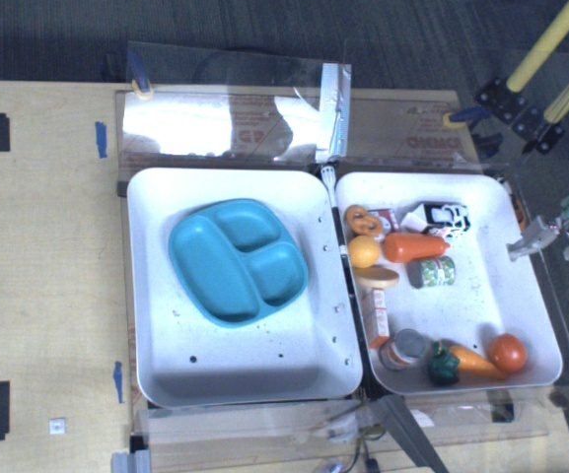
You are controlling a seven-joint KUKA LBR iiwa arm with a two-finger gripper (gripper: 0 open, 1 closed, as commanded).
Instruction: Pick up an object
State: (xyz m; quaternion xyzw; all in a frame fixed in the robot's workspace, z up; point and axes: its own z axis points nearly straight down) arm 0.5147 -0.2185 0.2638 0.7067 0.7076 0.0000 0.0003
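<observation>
- Along the far side of the right bin (pixel 521 294), a white toy with black patches (pixel 446 219) lies beside a red packet (pixel 392 219), and a pretzel-shaped brown piece (pixel 362 221) sits at the bin's upper left corner.
- Just below them, an orange carrot-like piece (pixel 414 246) lies on its side, touching a round yellow-orange fruit (pixel 363 253) to its left.
- Under the carrot-like piece sits a small can with a green label (pixel 432 273), tipped on its side.
- Against the left wall of that bin, a narrow red-and-white packet (pixel 379 313) lies lengthwise, with a grey round lid or cup (pixel 407 346) near its lower end.
- Near the front edge, a green-topped orange vegetable (pixel 459 361) lies beside a red tomato-like ball (pixel 507 353); the two look to be touching.
- Left of all this, the left bin (pixel 166 363) holds a blue divided plate (pixel 238 259), set at a slant in the middle.
- Both bins rest side by side on the pale wooden worktop (pixel 37 294).
- At the right edge of the view, a grey metal part (pixel 545 235), perhaps the hand, sits over the right bin's outer rim, clear of every object; I cannot tell how it stands, nor see anything in it.
</observation>
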